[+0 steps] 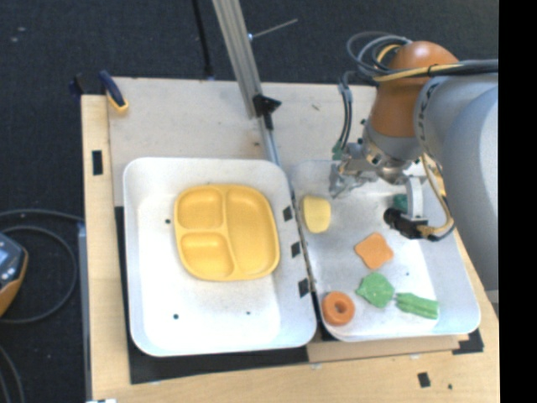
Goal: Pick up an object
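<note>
The right bin holds a pale yellow block at its left wall, an orange square piece in the middle, a green leafy toy toward the front, and an orange ring in the front left corner. My gripper hangs over the bin's back left part, just above and right of the pale yellow block. Nothing shows between its fingers. The wrist and orange band stand behind it.
The left bin carries a yellow divided plate. A metal post rises from the bench behind the bins. The big grey arm body covers the right bin's right side. A black cable loops near the wrist.
</note>
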Controlling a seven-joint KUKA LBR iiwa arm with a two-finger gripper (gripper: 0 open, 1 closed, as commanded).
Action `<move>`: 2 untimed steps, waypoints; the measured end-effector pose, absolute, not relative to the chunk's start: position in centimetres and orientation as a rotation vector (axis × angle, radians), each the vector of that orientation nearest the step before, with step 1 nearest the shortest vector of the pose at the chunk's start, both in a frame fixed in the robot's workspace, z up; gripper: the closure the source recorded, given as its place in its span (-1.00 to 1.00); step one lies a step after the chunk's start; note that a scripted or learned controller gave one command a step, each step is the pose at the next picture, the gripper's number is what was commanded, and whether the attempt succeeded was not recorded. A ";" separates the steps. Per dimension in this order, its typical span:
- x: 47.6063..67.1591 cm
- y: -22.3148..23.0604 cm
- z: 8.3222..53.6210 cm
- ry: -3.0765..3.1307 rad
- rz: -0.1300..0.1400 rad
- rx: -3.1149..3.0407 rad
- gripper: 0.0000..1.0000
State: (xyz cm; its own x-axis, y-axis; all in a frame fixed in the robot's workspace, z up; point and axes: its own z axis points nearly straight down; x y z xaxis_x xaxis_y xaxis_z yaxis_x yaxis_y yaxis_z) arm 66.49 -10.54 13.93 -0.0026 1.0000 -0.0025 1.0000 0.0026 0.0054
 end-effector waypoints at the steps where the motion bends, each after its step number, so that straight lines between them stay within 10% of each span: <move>1: 66.5 -9.7 18.9 2.222 0.006 2.214 1.00; 2: 66.6 -9.9 21.6 2.224 0.004 2.214 1.00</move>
State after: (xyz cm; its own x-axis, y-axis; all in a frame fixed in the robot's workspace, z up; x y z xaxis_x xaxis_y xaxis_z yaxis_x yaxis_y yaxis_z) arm 66.60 -9.88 21.57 -0.0046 1.0000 -0.0006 1.0000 0.0046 0.0039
